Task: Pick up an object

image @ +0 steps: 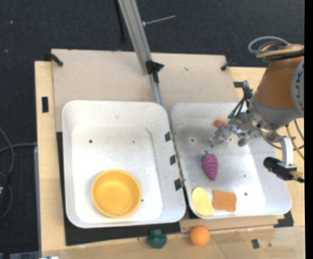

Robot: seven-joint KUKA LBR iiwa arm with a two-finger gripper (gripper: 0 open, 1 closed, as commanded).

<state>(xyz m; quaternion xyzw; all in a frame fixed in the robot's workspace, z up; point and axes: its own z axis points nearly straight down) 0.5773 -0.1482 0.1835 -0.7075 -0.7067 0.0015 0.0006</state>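
Gripper [230,135]: you see it over the upper middle of the right bin [264,201], at the end of the arm [278,93] that reaches in from the right. Its two grey fingers [219,137] stand apart, spread open, with nothing between them.

Purple object [210,166]: lies on the right bin's floor, below the gripper and slightly left of it, near but apart from the fingertips.

Small orange piece [219,123]: sits just above and left of the gripper, close to one finger; you cannot tell whether it touches.

Yellow disc [202,200] and orange block [224,200]: side by side at the right bin's lower edge, well clear of the gripper.

Yellow bowl [116,192]: upright in the lower part of the left bin [81,117].

Orange ball [199,235] and green object [157,239]: on the bench [46,161], outside the bins, below their lower edges.
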